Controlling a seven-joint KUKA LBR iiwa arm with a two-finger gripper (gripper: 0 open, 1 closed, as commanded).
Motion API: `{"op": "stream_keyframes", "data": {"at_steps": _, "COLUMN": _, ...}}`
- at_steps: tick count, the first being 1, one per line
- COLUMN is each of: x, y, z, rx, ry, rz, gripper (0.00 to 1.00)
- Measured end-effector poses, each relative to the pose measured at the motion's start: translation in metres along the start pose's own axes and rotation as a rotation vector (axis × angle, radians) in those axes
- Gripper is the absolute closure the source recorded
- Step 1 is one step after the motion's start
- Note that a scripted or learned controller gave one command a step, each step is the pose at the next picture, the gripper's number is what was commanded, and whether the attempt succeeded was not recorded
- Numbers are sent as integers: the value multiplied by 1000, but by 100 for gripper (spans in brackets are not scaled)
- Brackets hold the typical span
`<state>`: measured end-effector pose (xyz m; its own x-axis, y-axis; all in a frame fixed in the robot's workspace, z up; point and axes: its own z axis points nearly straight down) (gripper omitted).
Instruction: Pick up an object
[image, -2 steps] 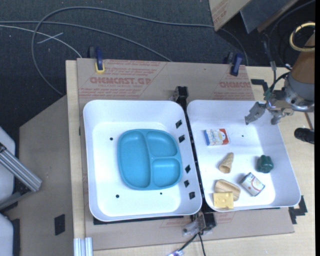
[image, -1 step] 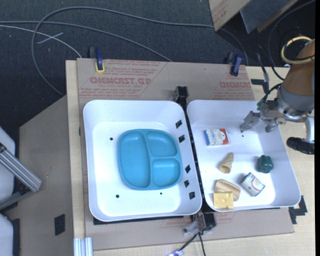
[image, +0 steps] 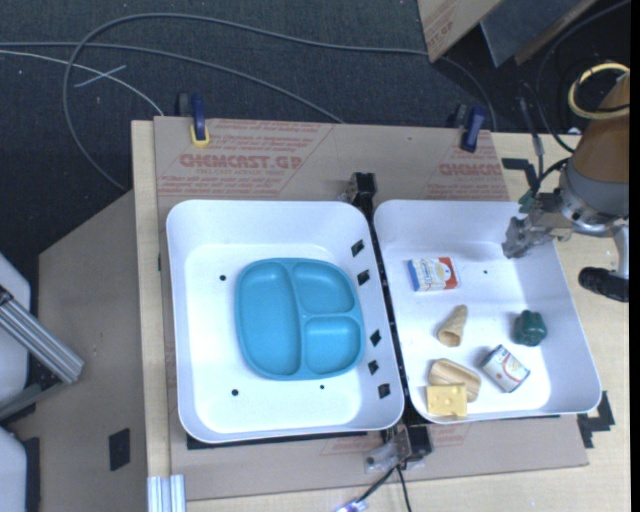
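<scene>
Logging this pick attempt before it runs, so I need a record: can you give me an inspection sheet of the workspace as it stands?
Surface: bench board bearing two shallow white bins, left bin and right bin, side by side.
Job's things: in the right bin, a small white carton, a tan cone, a dark green lump, a small can, a yellow cheese wedge touching a tan piece.
Clutter: blue divided plate lying in the left bin.
Grippers: gripper over the right bin's far right corner, holding nothing visible.
Cables: loose cables on the dark floor; more near the arm.
Surroundings: two blue clamps at the board's far edge; cardboard box.
</scene>
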<state>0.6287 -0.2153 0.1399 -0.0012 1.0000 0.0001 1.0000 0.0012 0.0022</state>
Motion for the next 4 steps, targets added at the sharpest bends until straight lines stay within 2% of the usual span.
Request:
{"op": "stream_keyframes", "data": {"at_steps": 2, "x": -8, "y": 2, "z": -130, "rx": -7, "ry": -4, "rz": 0, "gripper": 100}}
{"op": "stream_keyframes", "data": {"at_steps": 3, "x": -8, "y": 3, "z": -141, "rx": -2, "ry": -2, "rz": 0, "gripper": 100}}
{"op": "stream_keyframes", "data": {"at_steps": 4, "x": 56, "y": -3, "z": -130, "rx": 4, "ry": 4, "rz": -5, "gripper": 100}}
